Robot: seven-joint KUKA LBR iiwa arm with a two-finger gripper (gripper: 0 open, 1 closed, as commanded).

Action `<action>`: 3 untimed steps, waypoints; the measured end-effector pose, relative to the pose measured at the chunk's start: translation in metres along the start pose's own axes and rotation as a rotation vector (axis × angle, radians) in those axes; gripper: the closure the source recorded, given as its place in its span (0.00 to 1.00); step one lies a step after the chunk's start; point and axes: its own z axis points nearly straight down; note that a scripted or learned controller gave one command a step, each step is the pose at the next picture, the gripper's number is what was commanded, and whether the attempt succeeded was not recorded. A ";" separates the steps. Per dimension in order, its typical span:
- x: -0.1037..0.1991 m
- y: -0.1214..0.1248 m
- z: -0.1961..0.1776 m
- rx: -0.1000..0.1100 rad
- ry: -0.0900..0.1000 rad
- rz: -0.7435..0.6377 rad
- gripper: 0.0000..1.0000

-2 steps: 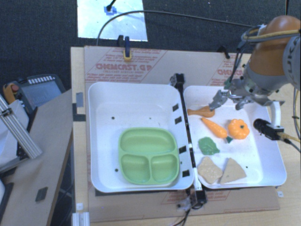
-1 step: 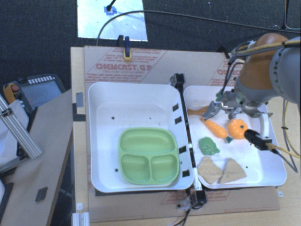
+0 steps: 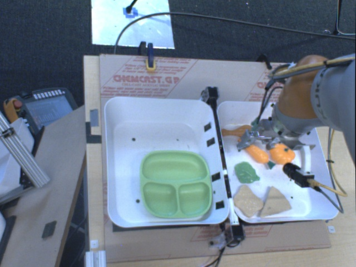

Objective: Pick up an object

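Pincer [image 3: 266,141] low in right bin [image 3: 317,204], grip state unreadable.
Orange pieces [image 3: 267,153] right beneath it; green lump [image 3: 246,172] at 7 o'clock, tan wedges [image 3: 261,202] at 6.

The word "CHEMCAST GP" is being shown in red capitals on the protective sheet [image 3: 167,74] lying under the bins, at upper centre of the frame. Fainter repeats toward the upper right are being cut off and cannot be read.

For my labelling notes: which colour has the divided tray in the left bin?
Light green. The divided tray shows plainly in the camera view, lying in the left bin.
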 end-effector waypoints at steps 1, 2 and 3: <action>0.000 0.000 0.026 -0.001 0.000 -0.001 0.00; 0.000 0.001 0.014 -0.005 0.000 -0.001 1.00; 0.009 0.003 -0.045 -0.008 0.000 -0.004 1.00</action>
